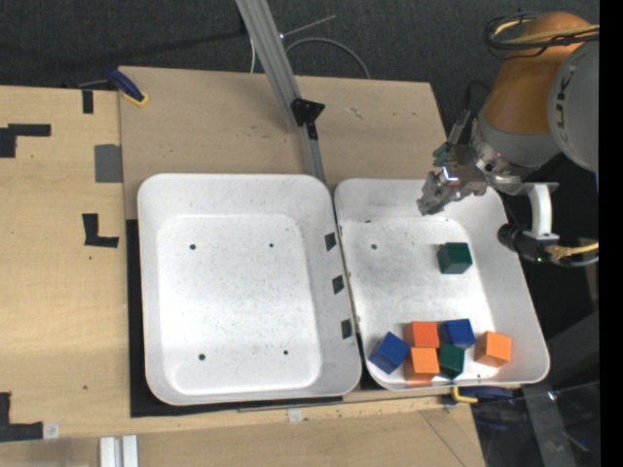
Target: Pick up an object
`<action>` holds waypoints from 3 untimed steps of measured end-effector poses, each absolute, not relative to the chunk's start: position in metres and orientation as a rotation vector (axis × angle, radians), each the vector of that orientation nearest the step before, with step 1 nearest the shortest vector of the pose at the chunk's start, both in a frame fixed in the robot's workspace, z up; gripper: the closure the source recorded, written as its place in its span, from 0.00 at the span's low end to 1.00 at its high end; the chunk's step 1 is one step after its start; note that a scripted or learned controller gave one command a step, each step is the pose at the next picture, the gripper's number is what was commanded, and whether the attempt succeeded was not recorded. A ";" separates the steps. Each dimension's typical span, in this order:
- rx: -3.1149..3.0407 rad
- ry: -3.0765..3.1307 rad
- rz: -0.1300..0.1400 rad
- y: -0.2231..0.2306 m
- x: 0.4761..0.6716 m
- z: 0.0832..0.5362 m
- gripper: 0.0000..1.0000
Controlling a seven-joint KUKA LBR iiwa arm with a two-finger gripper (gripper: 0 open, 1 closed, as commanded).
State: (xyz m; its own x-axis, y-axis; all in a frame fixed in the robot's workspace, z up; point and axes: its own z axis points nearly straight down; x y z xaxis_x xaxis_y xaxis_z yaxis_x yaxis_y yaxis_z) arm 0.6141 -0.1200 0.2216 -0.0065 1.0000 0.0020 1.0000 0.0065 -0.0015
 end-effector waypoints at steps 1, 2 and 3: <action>-2.212 -2.228 -0.002 -0.063 0.612 0.230 1.00; -2.213 -2.227 0.000 -0.019 0.605 0.234 1.00; -2.211 -2.229 -0.001 0.035 0.595 0.243 1.00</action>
